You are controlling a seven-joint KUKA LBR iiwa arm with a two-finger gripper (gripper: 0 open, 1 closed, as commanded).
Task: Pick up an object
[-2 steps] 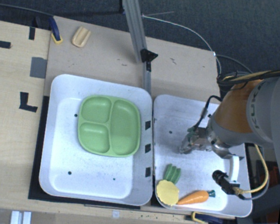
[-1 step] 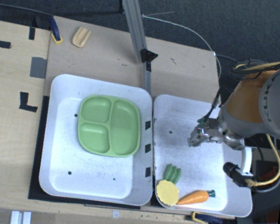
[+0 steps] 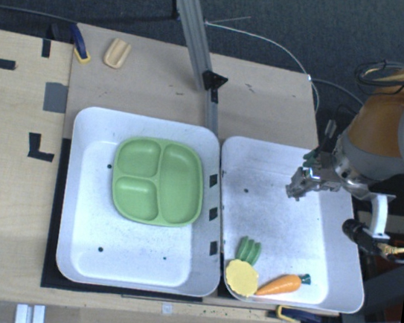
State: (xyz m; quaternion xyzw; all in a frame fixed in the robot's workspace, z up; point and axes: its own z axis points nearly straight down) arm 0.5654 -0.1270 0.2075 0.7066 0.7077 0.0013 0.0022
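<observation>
Camera view: the end effector (image 3: 297,190) hangs over the upper part of the right bin (image 3: 341,238); whether it is spread or pressed together, I cannot tell. Nothing sits between it. The pickable things lie well below it, toward the bin's near edge: a carrot (image 3: 279,284), a yellow disc (image 3: 242,277) and a green piece (image 3: 248,250). Best to centre over the carrot, align across its narrow width, then descend.
</observation>
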